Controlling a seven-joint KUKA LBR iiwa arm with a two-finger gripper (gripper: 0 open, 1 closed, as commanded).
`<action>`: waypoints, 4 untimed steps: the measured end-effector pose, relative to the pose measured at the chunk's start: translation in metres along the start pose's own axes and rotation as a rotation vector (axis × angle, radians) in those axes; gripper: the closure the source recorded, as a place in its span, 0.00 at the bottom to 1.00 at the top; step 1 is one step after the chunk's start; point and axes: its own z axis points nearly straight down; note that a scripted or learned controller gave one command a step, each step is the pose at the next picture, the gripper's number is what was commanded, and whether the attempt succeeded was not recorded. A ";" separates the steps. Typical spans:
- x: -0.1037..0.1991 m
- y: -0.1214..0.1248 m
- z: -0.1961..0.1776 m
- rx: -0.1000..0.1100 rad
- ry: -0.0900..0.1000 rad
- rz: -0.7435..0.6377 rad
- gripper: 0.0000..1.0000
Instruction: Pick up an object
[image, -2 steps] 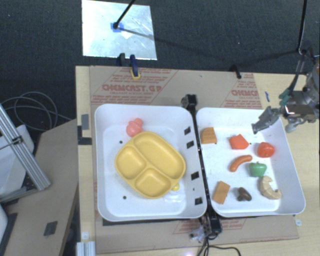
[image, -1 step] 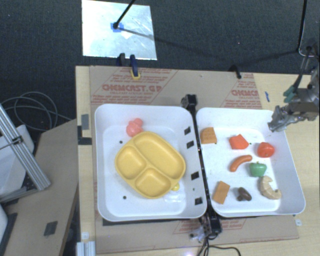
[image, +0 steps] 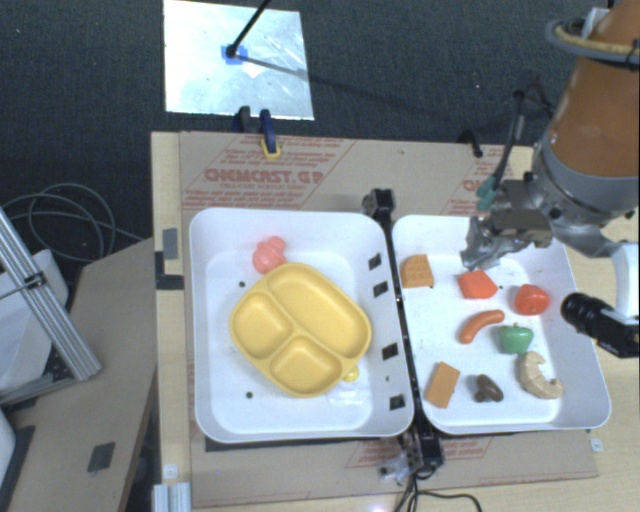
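An orange-red block (image: 478, 285) lies in the right bin (image: 590, 400), just under the gripper (image: 481, 257), whose dark fingers hang over the block's upper edge; whether they are open or closed cannot be told. Around the block sit a tan wedge (image: 416, 271), a red pepper (image: 531, 298), a sausage (image: 481, 325), a green pepper (image: 516, 338), a croissant (image: 538, 375), a brown lump (image: 487, 389) and an orange slab (image: 442, 384). The left bin (image: 215, 400) holds a yellow divided tray (image: 300, 327) and a pink piece (image: 268, 254).
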 end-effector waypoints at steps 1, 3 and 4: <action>-0.008 0.000 -0.125 -0.013 -0.001 0.009 1.00; -0.008 0.001 -0.140 -0.006 -0.002 -0.002 1.00; -0.008 0.001 -0.140 -0.005 -0.002 -0.003 0.00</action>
